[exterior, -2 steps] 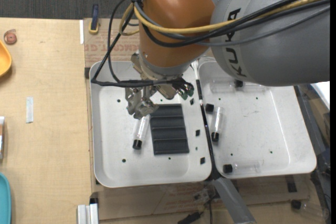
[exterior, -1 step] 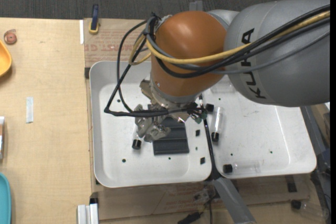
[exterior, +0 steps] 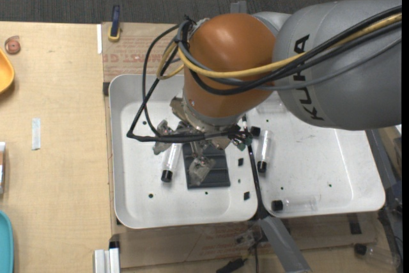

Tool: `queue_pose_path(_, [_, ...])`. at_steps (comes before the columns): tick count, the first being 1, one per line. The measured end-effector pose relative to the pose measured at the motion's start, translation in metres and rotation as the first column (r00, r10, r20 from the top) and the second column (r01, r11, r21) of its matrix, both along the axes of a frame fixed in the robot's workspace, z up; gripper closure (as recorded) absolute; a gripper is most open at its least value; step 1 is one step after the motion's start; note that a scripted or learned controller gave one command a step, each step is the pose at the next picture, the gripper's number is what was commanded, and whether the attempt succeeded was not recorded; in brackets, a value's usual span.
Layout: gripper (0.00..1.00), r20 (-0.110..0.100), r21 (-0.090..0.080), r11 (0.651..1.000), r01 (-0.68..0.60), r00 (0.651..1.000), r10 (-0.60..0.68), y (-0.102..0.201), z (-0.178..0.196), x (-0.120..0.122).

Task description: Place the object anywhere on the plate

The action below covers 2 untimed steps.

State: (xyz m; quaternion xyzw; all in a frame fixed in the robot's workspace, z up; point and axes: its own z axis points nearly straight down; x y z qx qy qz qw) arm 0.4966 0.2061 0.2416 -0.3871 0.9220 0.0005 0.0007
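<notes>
Camera view from above the bench has the arm (exterior: 307,54) leaning in over the left white bin (exterior: 128,201), its orange band bulking large above the wrist. Directly beneath the gripper (exterior: 201,166) lies a dark ribbed rectangular block (exterior: 214,176) on the bin floor; the fingers reach down to it, though I cannot tell how wide they stand or whether they grip it. Just beside the gripper on one side lies a white marker (exterior: 170,163), another marker (exterior: 262,150) lies in the right bin (exterior: 345,195) beyond.
</notes>
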Motion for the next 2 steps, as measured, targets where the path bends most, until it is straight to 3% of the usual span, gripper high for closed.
queue_pose_path(1, [1.0, 0.002, 0.002, 1.0, 0.005, 1.0, -0.005, -0.0001, 0.009, 0.0013])
queue_pose_path(2, [0.0, 0.002, 0.002, 1.0, 0.005, 1.0, -0.005, -0.0002, 0.009, 0.0013])
